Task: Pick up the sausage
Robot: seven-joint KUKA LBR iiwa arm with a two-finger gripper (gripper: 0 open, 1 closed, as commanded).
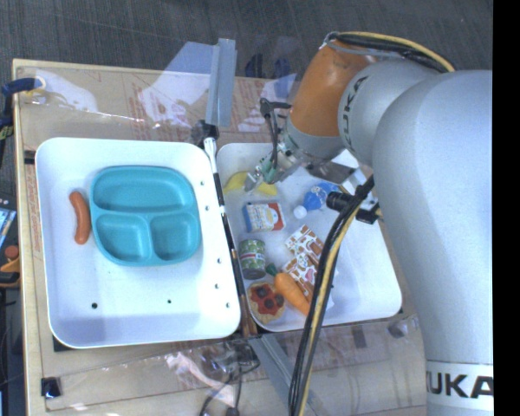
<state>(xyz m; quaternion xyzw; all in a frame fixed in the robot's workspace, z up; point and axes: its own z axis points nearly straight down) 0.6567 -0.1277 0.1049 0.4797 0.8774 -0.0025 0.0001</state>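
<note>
The claw (pixel 266 173) is seen low over the far-left part of the right bin (pixel 377 289), beneath the orange band (pixel 322 94) of the arm. Whether it is released or clenched cannot be told from this view; nothing is seen held in it.

The sausage (pixel 81 217) lies in the left bin (pixel 126 319), well apart from the claw and to its left across the divide between the bins. It rests on the bin floor just beside the left edge of the blue tray (pixel 147 213), apparently not touching it, though the gap is narrow.

Step in hand, judged: the approach has not yet been made to the sausage; the claw is placed over the wrong bin, among the clutter. Just beside the claw a yellow item (pixel 235 181) is noted; nearer the camera from it are a carton (pixel 264 216), a can (pixel 252 256) and a carrot (pixel 292 291).

Next move, judged: a lift clear of the right bin's contents, a long traverse leftward over the tray, then a descent onto the sausage.

Orientation: the long axis runs near-to-far in the view, roughly parallel to the tray's left edge, with a slight bow. The claw would best be closed across the short axis, at mid-length. The tray's closeness may crowd one side.
</note>
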